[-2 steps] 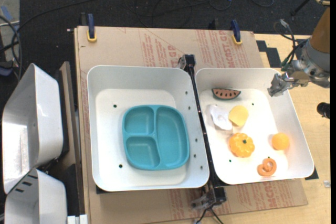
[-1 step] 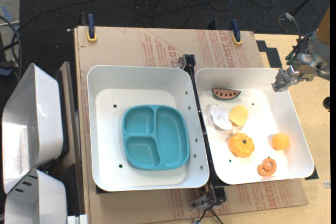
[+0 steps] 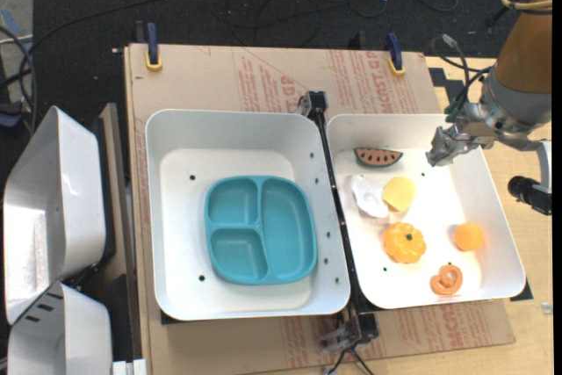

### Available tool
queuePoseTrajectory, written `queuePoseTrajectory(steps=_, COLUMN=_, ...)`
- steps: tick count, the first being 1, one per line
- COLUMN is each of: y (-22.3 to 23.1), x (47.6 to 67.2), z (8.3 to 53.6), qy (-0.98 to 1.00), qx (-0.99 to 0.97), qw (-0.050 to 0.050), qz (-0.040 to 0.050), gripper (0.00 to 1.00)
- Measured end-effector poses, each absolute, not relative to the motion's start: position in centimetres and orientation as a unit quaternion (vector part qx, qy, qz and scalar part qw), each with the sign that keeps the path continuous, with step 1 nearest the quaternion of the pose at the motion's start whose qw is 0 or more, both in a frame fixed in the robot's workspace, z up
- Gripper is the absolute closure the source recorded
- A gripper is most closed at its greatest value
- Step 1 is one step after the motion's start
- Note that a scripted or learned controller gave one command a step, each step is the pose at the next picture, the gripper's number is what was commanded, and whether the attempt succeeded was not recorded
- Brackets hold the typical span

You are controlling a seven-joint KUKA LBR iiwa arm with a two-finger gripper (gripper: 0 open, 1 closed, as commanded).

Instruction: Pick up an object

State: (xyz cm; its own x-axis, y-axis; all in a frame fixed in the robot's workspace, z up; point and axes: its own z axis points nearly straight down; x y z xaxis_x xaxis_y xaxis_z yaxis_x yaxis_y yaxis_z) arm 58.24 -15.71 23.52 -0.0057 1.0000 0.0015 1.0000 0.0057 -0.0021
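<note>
The right bin (image 3: pixel 492 189) holds several toy foods: a watermelon slice (image 3: pixel 378 157) near its far left, a white piece (image 3: pixel 368 196) touching a pale yellow piece (image 3: pixel 399 193), a yellow-orange pumpkin (image 3: pixel 404 242), an orange fruit (image 3: pixel 468 236) and an orange-red tomato slice (image 3: pixel 446 279) at the front. My gripper (image 3: pixel 438 153) hangs over the far part of the right bin, right of the watermelon slice, with nothing visibly between its fingers.
In the left bin (image 3: pixel 167 189) lies a teal divided plate (image 3: pixel 261 229). A black clamp joins the bins at the far rim (image 3: pixel 314 102). White containers (image 3: pixel 48 189) stand left of the bench. Blue-yellow clamps (image 3: pixel 153 48) grip the board's far edge.
</note>
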Motion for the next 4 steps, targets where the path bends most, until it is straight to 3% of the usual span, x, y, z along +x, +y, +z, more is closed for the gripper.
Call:
queuePoseTrajectory(steps=2, y=-5.3, x=54.4, z=24.2, qy=-0.709, qx=-0.705, qw=0.001, qz=0.0002, gripper=1.0)
queuePoseTrajectory(steps=4, y=4.6, x=52.1, z=24.0, qy=-0.71, qx=-0.704, qw=0.0, qz=-0.0008, gripper=1.0)
